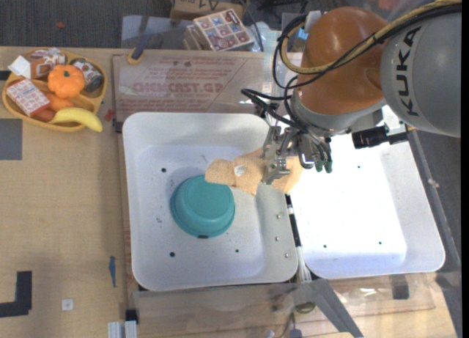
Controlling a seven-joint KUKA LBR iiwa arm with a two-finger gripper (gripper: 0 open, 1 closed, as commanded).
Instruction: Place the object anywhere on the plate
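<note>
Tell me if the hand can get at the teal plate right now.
Probably yes. The teal plate lies uncovered in the left bin, and the hand sits just up and right of it, over the tan flat object, with nothing between them.

Robot lab: KUKA arm [410, 58], white bins [139, 204]

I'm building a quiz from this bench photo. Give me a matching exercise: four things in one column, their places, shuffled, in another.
Things:
1. round teal plate
2. flat tan bread-like piece
3. yellow banana
4. orange pumpkin-shaped toy

Places:
A. front edge of the yellow bowl
B. middle of the yellow bowl
C. floor of the left white bin
D. right side of the left bin, under the gripper

Pairs: 1-C, 2-D, 3-A, 4-B
</note>
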